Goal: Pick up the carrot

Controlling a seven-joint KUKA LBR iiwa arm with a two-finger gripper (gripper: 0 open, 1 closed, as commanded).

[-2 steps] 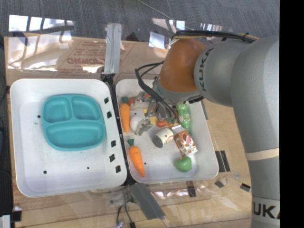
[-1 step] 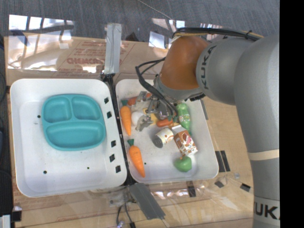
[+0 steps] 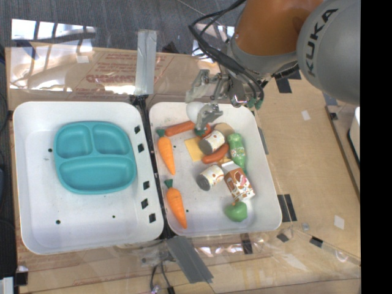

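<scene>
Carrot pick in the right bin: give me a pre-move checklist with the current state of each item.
1. Target chosen: not ok. Three carrots lie in the right bin: upper carrot, middle carrot, lower carrot; the task names one.
2. Gripper position: ok for the upper carrot, which lies right beside it.
3. Carrot in the gripper: not ok; all three lie on the bin floor.
4. Clutter near the upper carrot: not ok; a can and a cheese slice crowd its right end.
5. Middle and lower carrots: ok, open floor to their right.
6. Gripper opening: cannot tell.
</scene>
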